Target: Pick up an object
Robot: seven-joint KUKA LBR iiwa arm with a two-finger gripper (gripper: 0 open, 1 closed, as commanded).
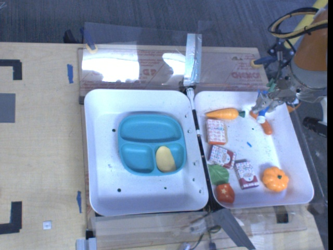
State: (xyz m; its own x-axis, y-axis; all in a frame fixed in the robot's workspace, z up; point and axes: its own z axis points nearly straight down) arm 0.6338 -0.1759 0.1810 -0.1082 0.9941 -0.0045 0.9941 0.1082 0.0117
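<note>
Poised over shallow white right-hand bin: two-finger gripper, clenched or released impossible to tell. Nearby orange plastic toy carrot: probably light, stiff, slippery; best pinched across thick middle.

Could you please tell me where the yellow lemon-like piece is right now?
The yellow piece lies in the lower right compartment of the blue tray, inside the left bin.

Orange carrot lies flat in right bin.
</note>
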